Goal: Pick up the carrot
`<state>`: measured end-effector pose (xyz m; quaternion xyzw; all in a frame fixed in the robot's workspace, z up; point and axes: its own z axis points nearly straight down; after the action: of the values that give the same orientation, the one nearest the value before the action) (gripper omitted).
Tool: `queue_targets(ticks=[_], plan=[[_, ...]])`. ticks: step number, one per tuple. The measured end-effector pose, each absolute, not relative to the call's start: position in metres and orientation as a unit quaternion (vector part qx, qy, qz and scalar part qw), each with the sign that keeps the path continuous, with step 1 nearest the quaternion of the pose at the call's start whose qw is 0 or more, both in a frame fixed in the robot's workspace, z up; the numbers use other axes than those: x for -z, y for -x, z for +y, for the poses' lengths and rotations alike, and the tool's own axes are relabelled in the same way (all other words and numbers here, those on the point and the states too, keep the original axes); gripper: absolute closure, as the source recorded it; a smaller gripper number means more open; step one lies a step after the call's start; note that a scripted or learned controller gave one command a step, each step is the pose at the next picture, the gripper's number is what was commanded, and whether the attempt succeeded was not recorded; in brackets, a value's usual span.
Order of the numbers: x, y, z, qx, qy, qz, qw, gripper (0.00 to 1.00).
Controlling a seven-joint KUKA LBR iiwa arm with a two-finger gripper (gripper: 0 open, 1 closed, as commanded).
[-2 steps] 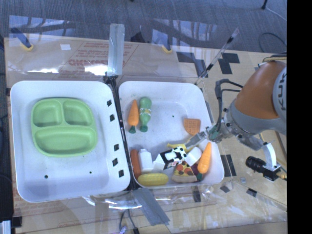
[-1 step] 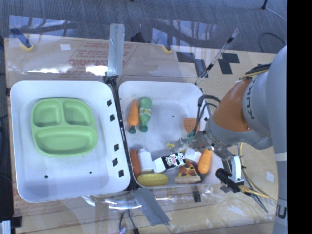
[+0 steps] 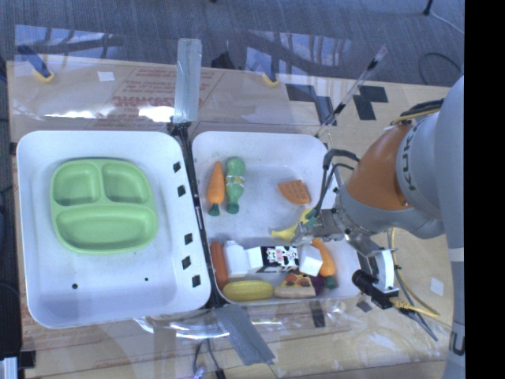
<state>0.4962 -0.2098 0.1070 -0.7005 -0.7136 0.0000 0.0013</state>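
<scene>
Carrot [image 3: 215, 186] lies in the right bin [image 3: 260, 142], up at about ten o'clock from the bin's middle, its narrow end toward six o'clock. It rests just beside a green bottle [image 3: 234, 184], close enough that I can't tell whether they touch. My gripper [image 3: 319, 226] sits well apart from it, over at the bin's three o'clock side, low among the clutter near a yellow banana [image 3: 286, 231] and an orange wedge [image 3: 294, 191]. I cannot tell from here how it is set.

To do this step well, I judge I should lift clear first, travel toward nine o'clock, then come down centred on the carrot's thick middle. I'd close across its width, with one side entering the slim gap beside the bottle, so the bottle doesn't get dragged along.
</scene>
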Motion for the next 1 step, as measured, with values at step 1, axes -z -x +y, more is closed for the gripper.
queue_targets(ticks=[1], plan=[[-0.2207,-0.5095,-0.1626,0.0021,0.764,-0.645,-0.001,1.0]])
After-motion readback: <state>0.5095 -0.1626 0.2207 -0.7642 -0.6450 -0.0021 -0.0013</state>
